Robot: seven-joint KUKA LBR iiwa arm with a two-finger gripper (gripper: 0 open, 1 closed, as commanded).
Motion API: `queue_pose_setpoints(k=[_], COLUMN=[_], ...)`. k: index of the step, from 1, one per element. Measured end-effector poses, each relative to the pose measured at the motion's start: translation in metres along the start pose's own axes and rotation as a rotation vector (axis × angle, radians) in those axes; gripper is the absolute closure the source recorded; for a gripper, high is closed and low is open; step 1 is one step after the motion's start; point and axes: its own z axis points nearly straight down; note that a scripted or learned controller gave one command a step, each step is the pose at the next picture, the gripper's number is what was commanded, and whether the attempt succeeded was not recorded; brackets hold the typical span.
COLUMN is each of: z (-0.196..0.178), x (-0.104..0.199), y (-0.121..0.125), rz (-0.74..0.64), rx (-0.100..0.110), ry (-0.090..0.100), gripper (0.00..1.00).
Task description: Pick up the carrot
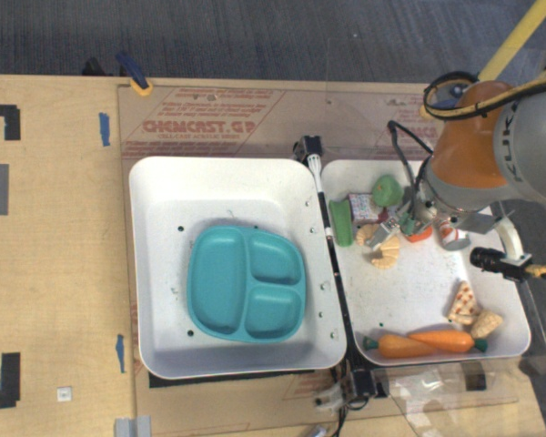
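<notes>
While well apart from carrot (425,342), gripper (408,218).

There are two white bins: the left bin (155,244) and the right bin (419,289). One teal plate (247,282) with three compartments lies in the left bin. One carrot (423,342) lies at the near edge of the right bin.
</notes>
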Motion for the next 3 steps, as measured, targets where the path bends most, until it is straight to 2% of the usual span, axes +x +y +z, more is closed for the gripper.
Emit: queue_pose_setpoints(k=[1, 2, 3], z=[0.001, -0.055, -0.082], x=[0.000, -0.086, -0.078], y=[0.000, 0.007, -0.067], rz=[0.000, 0.051, -0.098], rx=[0.002, 0.010, 0.015], ry=[0.001, 0.002, 0.010], gripper=[0.00, 0.00, 0.00])
